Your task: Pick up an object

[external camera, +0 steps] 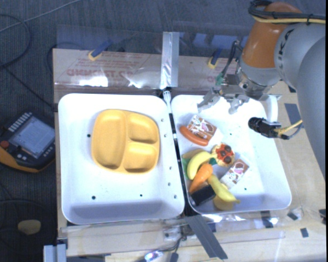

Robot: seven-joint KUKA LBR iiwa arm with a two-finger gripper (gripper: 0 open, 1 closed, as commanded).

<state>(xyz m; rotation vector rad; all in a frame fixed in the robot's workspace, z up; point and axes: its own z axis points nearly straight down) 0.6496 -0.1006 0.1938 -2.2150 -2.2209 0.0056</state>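
**Gripper above the far end of the right bin, toys nearer the camera**

While the arm (295,42) hangs over the right bin (273,162), the gripper (223,99) is spread and holds nothing. The nearest toy, a hot dog (197,132), lies just below-left of it, long axis slanting down-right.

one fixed camera looks down at a slant, probably from mid height, on both bins left of the claw (221,99).
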